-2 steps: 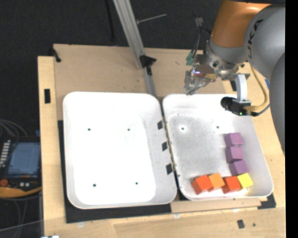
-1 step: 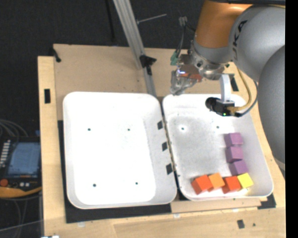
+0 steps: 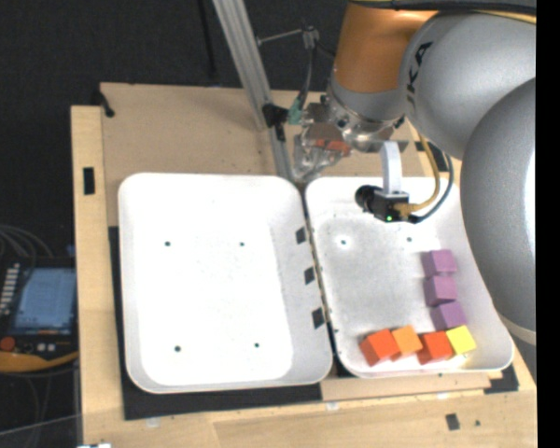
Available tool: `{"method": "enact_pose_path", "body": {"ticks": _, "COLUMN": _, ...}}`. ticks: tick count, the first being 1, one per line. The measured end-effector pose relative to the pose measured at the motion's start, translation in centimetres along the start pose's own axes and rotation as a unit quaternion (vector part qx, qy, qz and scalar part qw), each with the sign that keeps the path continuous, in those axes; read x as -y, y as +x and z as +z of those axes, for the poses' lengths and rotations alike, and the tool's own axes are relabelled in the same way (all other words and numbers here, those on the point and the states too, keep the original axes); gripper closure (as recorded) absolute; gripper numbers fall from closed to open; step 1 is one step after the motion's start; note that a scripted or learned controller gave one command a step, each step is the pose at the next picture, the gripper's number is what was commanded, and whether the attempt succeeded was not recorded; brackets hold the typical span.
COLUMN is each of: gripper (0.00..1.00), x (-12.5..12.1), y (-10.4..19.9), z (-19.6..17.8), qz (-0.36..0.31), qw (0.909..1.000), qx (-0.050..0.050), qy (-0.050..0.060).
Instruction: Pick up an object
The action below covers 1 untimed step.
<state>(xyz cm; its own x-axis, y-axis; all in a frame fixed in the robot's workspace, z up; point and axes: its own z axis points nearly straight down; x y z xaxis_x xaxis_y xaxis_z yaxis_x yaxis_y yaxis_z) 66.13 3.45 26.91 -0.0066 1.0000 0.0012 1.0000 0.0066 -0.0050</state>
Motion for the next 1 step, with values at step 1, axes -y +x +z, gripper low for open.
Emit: {"method": "enact_pose_path", "body": {"ticks": 1, "gripper": 1.00, "x": 0.10, "y": 5.20, "z": -0.21, "qz": -0.001, "qw": 1.0000, "qx": 0.000, "qy": -0.004}}
